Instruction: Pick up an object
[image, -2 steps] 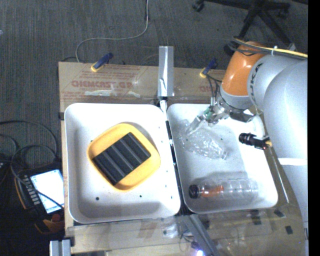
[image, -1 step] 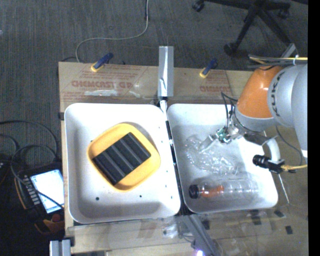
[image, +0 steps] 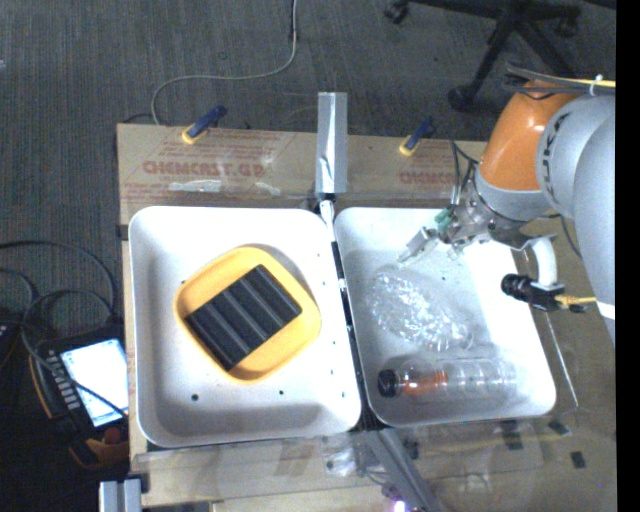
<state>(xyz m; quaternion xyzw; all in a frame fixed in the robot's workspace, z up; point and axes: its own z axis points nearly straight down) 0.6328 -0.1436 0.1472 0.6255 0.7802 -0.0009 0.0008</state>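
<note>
The clear plastic bottle (image: 450, 380) lies along the right bin's (image: 540, 330) front edge: light, slick, crushable, best pinched mid-body. The gripper (image: 440, 235) hovers near the back edge; whether it is open is unclear.

Tray (image: 250, 315) in left bin (image: 160, 240); bottle (image: 450, 380) in right bin (image: 520, 340).

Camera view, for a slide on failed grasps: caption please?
Tool over right bin above crumpled clear plastic and clear bottle; yellow-black object in left bin.

Lab: robot arm (image: 560, 140), clamped bench (image: 200, 170), cables.
</note>
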